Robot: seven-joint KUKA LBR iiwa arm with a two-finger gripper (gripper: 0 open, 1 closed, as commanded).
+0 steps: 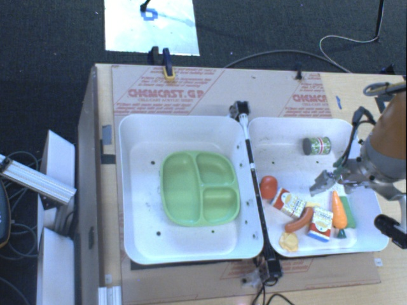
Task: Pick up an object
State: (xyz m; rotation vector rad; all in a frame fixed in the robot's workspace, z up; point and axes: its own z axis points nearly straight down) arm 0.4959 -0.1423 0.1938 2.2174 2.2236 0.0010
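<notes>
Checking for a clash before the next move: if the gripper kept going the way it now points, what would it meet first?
The gripper points left and down into the right bin. The first thing in that line looks like the small carton, with the red ball just beyond; height above them is unclear.

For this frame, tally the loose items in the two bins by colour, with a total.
Green: 2, the divided plate in the left bin and the can
Red: 2, the ball and the sausage
Orange: 1, the carrot
Yellow: 1, the small piece
Multicoloured cartons: 2, and
Total: 8
</notes>
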